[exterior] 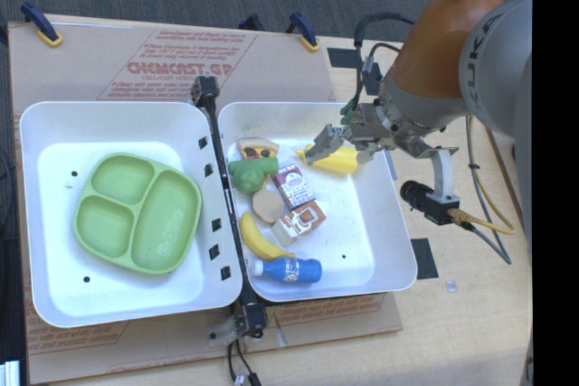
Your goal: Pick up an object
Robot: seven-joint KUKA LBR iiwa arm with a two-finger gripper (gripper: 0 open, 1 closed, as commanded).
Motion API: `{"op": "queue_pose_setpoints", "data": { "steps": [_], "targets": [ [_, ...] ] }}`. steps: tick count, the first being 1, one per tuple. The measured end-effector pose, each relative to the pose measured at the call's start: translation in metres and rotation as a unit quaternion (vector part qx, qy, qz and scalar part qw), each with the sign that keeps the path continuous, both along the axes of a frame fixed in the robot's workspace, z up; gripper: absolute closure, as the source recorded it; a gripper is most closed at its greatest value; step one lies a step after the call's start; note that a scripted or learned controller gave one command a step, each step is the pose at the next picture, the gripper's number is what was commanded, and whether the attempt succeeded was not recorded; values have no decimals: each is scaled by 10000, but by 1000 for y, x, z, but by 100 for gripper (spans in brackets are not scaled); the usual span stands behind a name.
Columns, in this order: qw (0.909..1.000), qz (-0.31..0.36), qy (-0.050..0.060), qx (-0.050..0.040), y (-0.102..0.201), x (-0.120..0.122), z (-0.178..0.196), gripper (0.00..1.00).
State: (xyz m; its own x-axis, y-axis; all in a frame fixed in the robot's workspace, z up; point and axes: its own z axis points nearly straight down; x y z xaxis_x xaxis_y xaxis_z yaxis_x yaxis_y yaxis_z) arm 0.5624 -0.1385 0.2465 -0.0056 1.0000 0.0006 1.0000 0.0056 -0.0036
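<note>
Arm w/ the orange band comes in from the right, and its tool [327,145] sits low over the upper part of the right bin [384,230], right at a yellow wedge-shaped item [338,161] – cheese toy or lemon piece, prob., hard to say from here. Tool looks to be touching the wedge's upper left end, but whether its fingers are spread or closed around it I can't tell; the wrist body and cables hide most of that. So I wouldn't call it held yet.

Step in hand, as I judge it: the grab itself – tool is down at the target, not lifted.

Rest of the right bin is crowded toward its left half: a pizza-slice toy [257,149], green lumpy veg [248,174], small brown-red carton [293,185], another little box [303,219], a tan round piece [267,206], banana [258,237], and a blue-capped bottle [288,269] lying on its side near the bottom edge. The wedge lies apart from that pile, w/ bare bin floor below it, so nothing much crowds the grab. Left bin [45,212] has a green divided plate [137,212], well apart from all this.

Next move calls for a firm close on the wedge, then a straight lift. Sloped sides could let it squirt out if the pinch lands on the thin end – a grip nearer the thick middle would be safer.
</note>
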Motion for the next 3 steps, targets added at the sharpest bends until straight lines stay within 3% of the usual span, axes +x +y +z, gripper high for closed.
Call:
{"op": "queue_pose_setpoints", "data": {
  "steps": [1,2,3],
  "targets": [
    [10000,-10,-36,-14,-53,50,-151,0],
    [10000,13,-41,-12,-53,51,-140,100],
    [10000,0,-14,3,-14,51,-72,100]
  ]
}}
